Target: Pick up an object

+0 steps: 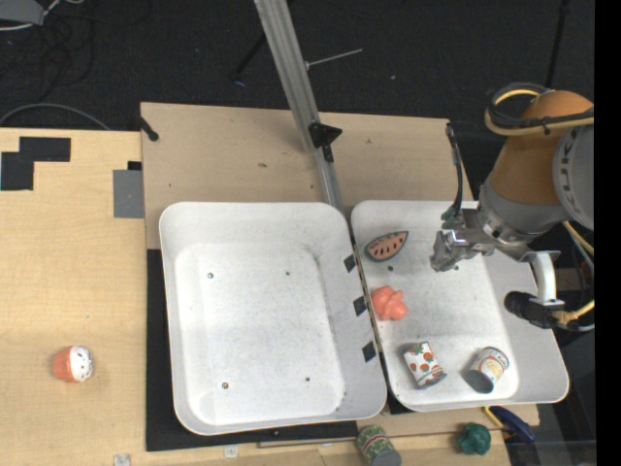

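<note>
Four objects lie in the right bin (529, 372): a watermelon slice (386, 246) near the back left, an orange-pink toy (390, 303) by the divider, a small red-and-white carton (423, 364) and a tipped can (487, 368) at the front. My gripper (446, 256) hangs over the back of the right bin, to the right of the watermelon slice and apart from it. Nothing shows between its tips.
The left bin (254, 318) sits beside the right one. A slanted metal rail (296, 76) rises behind the bins. A red-and-white ball (73, 364) rests on the wooden bench at left. A can (375, 445) and a green object (473, 439) lie past the front edge.
</note>
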